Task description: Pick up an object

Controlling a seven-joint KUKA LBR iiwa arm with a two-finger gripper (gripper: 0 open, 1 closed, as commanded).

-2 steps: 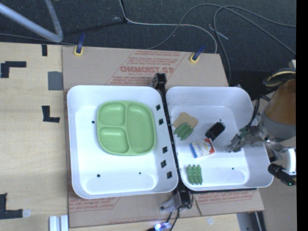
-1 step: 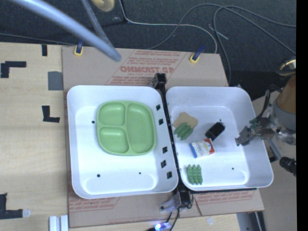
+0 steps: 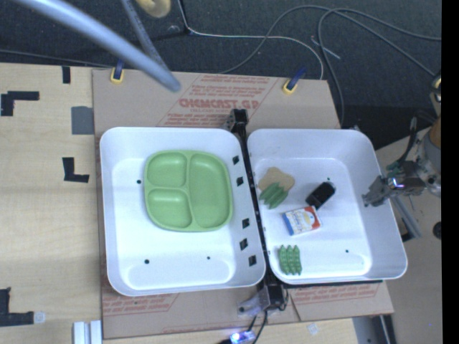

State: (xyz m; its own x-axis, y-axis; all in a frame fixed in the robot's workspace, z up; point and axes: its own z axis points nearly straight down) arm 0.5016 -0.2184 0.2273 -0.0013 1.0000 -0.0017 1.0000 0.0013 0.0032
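Observation:
Several small objects lie in the right bin (image 3: 358, 149): a tan and green piece (image 3: 275, 185), a black block (image 3: 320, 194), a white packet with blue and red print (image 3: 301, 221) and a green ridged piece (image 3: 289, 259). My gripper (image 3: 381, 189) hangs over that bin's right rim, to the right of the black block and apart from every object. Nothing shows in its grasp.
The left bin (image 3: 122, 213) holds a green divided plate (image 3: 189, 190). A black divider with clips (image 3: 247, 192) runs between the two bins. Cables (image 3: 301, 34) trail across the dark floor behind the bench.

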